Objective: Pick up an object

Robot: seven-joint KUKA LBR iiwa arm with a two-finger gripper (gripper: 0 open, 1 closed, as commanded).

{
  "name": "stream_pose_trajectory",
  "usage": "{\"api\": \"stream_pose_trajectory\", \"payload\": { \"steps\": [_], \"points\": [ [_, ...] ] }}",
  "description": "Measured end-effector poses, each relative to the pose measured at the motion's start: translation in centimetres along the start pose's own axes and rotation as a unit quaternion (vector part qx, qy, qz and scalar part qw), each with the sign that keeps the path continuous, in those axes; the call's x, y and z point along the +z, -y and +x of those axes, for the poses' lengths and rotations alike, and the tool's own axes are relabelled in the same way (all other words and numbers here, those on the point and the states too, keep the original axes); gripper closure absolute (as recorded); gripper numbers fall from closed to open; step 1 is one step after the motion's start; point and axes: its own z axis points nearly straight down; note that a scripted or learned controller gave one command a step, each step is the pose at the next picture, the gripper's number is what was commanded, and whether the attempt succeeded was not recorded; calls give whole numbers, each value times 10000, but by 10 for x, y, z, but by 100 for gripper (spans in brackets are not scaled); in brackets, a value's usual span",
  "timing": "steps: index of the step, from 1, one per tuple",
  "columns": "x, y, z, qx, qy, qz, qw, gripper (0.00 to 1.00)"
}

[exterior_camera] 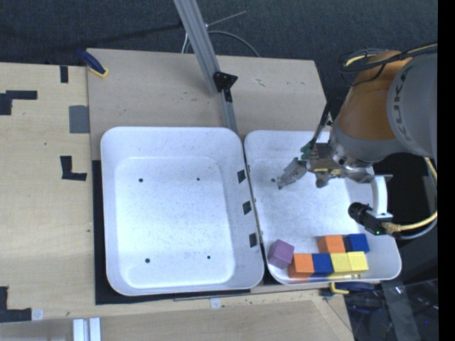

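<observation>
Gripper [304,176] over right bin [284,148], jaws apart, holding nothing, blocks [333,256] near.

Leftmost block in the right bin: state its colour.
Purple; the leftmost block shows in the camera view, at the right bin's near edge.

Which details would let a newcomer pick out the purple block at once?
Start at the right-hand bin of the two white bins. Along its near edge sits a cluster of small cubes. The purple block is at the cluster's left end, turned askew and slightly apart, the only purple one beside orange, blue and yellow cubes.
</observation>
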Motion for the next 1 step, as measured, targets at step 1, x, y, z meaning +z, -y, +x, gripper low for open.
{"api": "stream_pose_trajectory", "payload": {
  "steps": [1],
  "points": [
    [86,-6,-4,5,-1,73,10000,0]
  ]
}}
